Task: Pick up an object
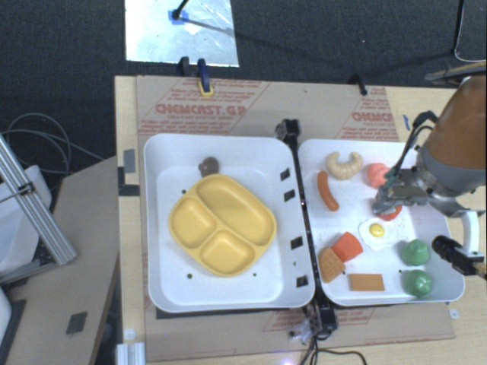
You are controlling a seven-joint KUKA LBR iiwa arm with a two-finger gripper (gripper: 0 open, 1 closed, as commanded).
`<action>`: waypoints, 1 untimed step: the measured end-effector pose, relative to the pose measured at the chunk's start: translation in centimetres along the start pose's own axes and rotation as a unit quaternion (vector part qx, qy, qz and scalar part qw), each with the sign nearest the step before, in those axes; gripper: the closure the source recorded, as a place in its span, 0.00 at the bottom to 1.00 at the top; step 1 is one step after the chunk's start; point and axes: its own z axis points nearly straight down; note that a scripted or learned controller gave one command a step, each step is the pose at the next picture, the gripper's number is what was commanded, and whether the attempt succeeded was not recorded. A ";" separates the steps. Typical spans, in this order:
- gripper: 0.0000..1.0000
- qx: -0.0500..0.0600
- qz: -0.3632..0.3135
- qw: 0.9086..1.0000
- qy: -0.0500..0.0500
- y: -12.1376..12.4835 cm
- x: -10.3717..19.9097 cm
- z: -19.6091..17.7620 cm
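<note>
Although no single target is named, the nearest candidate is a small red piece point(390, 212) lying on the floor of the right bin point(434, 284), directly under the gripper point(386, 201). Whether the gripper is parted or closed cannot be told from this angle, and nothing is visibly clamped in it, so the pick is judged not yet made: the arm point(456, 147) is down over the bin, and the grasp and lift remain.

Around the red piece, in the same bin: a fried egg point(374, 232) just beside it, a pinkish-red round item point(376, 174) behind, a croissant point(344, 165), a sausage point(327, 191), an orange wedge point(348, 246), a waffle-like cracker point(330, 265), a tan slab point(366, 282) and two green round pieces point(415, 252) point(418, 282).

The left bin point(163, 280) holds a yellow divided plate point(221, 224) with a small brown object point(208, 166) near its far edge.

Red print on the board point(251, 101) beneath both bins appears to read "CHEMCAST GP", repeated.
</note>
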 end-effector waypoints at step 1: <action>1.00 0.004 -0.005 1.000 0.002 5.0 3.3 13.0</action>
